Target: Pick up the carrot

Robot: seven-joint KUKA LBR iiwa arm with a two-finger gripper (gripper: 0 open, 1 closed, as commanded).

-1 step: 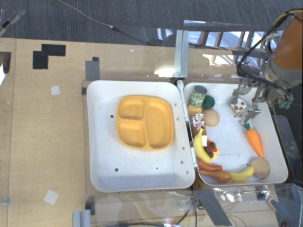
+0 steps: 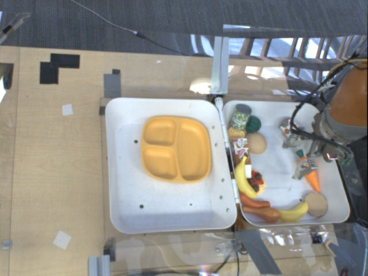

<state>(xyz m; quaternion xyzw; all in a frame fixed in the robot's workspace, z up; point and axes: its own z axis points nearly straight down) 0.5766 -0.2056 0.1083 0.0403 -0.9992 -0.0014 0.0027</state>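
Note:
The carrot, a short orange cone, lies near the right wall of the right bin, tip pointing toward the front. My gripper hangs low just over the carrot's upper left end, at or very close to it. The grey wrist and the orange band rise behind it toward the right. From this angle I can't make out whether the carrot is held.
The right bin also holds a green can, broccoli, a small carton, two bananas, a sausage and a beige ball just in front of the carrot. A yellow sectioned plate sits in the left bin.

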